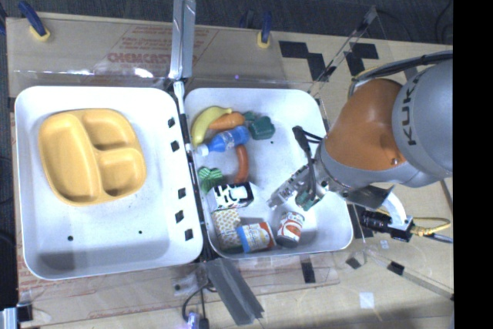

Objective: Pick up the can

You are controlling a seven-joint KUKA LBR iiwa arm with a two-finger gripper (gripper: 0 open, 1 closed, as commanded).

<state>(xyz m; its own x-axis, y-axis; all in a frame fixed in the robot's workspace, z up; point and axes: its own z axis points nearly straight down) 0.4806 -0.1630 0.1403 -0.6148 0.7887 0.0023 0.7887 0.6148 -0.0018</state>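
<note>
A small red and white can (290, 227) lies near the front edge of the right bin (331, 239). Beside it, on its left, rests a blue and orange can-like container (254, 236) on its side. My gripper (298, 194) hangs just above and behind the red and white can, apart from it, with the grey arm and its orange band (370, 131) reaching in from the right. Nothing shows held in the gripper.
The right bin also holds a banana (203, 123), a carrot (226, 121), a teal object (260, 127), a blue bottle (228, 140), a red sausage (243, 162), a green toy (209, 177) and small boxes (232, 196). A yellow divided tray (92, 154) sits in the left bin (115, 250).
</note>
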